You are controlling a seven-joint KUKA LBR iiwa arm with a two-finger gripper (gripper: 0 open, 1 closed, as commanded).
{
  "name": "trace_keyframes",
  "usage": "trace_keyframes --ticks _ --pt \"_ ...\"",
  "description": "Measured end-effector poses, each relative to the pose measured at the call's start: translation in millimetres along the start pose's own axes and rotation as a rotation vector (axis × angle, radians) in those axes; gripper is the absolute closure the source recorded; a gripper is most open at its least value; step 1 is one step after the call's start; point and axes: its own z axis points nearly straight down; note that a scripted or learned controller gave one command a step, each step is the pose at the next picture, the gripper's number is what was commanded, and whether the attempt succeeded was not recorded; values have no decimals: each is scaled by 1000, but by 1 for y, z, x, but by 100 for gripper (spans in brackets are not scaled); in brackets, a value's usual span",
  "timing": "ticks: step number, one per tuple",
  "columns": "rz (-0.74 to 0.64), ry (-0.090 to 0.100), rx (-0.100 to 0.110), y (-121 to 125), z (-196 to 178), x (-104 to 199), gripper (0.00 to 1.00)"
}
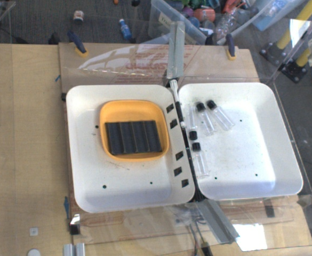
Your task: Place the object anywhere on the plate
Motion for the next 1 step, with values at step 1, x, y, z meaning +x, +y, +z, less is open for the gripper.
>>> trace_keyframes --ticks 1 --pt "-224 -1 -1 0 0 0 100"
